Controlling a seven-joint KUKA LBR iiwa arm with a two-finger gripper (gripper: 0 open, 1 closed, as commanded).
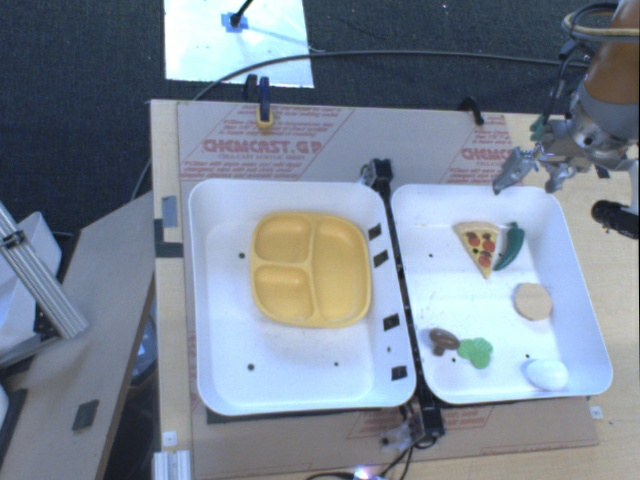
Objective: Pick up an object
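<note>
White bins sit side by side on the counter. In the right bin (575,258) lie a pizza slice (479,245), green pepper (511,245), tan cookie (533,301), mushroom (443,341), broccoli (476,351) and white egg (546,373). Left bin (215,268) holds a yellow plate (309,268). The gripper (537,171) hovers over the right bin's far edge, fingers spread, pinching nothing

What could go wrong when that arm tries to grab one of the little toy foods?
The pizza slice and green pepper touch, so the end effector, now open above the right bin's far rim, might nudge or catch both. The mushroom and green leafy piece also sit close together. The white egg lies by the bin's near corner, where the wall could block the fingers, and it looks round enough to slip.
</note>
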